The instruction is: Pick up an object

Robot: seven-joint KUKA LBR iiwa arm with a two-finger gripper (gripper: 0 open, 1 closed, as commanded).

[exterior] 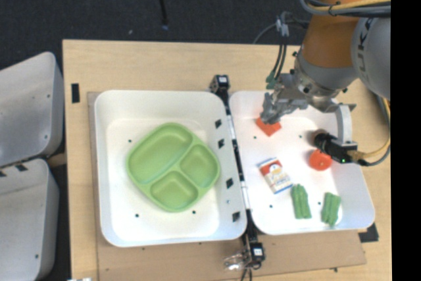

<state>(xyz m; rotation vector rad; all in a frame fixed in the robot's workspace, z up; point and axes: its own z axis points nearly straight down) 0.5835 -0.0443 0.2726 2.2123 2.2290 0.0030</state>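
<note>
Orange block (269, 126): lies in the right bin (253, 207), near its back-left corner.
Pincer (273, 113): directly over the orange block, fingertips at its top edge; how far open cannot be told, nor any grasp.
Green tray (172, 167): in the left bin (105, 207), well apart from the block.

Two bins (105, 141); one tray (172, 166); two pickles (300, 201)
</note>
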